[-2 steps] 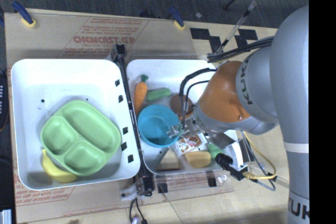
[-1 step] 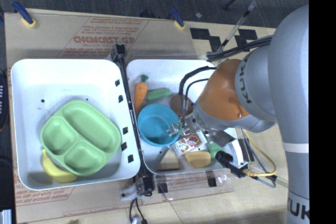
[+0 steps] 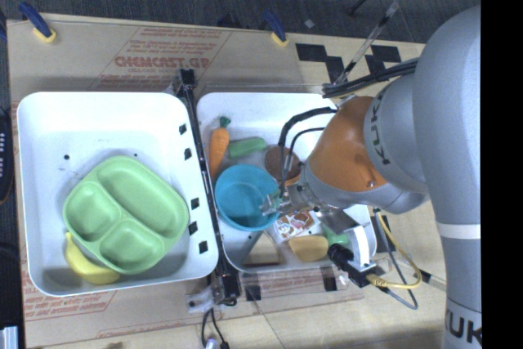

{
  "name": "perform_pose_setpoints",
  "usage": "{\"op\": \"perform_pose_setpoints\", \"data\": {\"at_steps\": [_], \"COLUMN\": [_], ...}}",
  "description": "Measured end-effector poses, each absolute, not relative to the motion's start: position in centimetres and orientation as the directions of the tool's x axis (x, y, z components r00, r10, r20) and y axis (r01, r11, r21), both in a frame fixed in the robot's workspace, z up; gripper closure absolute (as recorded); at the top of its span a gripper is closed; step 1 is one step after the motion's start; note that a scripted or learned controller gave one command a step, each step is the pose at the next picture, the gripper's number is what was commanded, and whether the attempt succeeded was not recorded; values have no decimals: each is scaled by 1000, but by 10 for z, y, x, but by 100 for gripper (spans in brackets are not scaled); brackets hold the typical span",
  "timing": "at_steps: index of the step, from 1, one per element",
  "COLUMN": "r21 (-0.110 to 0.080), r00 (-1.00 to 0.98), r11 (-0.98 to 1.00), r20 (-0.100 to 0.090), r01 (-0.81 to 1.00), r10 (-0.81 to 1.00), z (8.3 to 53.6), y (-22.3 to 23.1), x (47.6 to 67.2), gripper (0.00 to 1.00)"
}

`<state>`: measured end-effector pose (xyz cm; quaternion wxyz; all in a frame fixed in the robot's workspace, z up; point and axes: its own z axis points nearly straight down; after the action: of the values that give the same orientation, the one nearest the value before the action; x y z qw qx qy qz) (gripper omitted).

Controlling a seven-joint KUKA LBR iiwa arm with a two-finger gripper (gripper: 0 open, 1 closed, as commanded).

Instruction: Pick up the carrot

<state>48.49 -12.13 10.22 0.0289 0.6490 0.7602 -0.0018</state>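
Observation:
The carrot (image 3: 218, 149), orange with a green top, lies lengthwise along the left wall of the right bin (image 3: 245, 104), its top toward the far side. My gripper (image 3: 276, 203) is low in the same bin, at the right rim of a blue bowl (image 3: 242, 197), below the orange band of the wrist (image 3: 347, 158). It sits to the right of and nearer than the carrot, apart from it. The arm's bulk hides the right half of the bin.
A green vegetable piece (image 3: 248, 147) lies just right of the carrot, with a brown item (image 3: 276, 159) beyond it. A printed packet (image 3: 296, 223) and a yellow block (image 3: 308, 248) lie near the front wall. The left bin (image 3: 49, 118) holds a green divided plate (image 3: 127, 212) over a yellow object (image 3: 84, 266).

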Motion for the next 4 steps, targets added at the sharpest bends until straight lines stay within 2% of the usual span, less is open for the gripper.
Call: {"op": "perform_pose_setpoints", "data": {"at_steps": [1,2,3,4], "r21": [40,33,36,26], "r00": [-160,-252,-131,-383], "r11": [162,255,133,385], "r20": [-53,-59,-52,-71], "r01": [986,967,990,922], "r10": [986,966,990,921], "z": [114,104,103,105], "y": [-125,-125,-122,-126], "x": [488,485,487,495], "gripper": [100,100,100,100]}}
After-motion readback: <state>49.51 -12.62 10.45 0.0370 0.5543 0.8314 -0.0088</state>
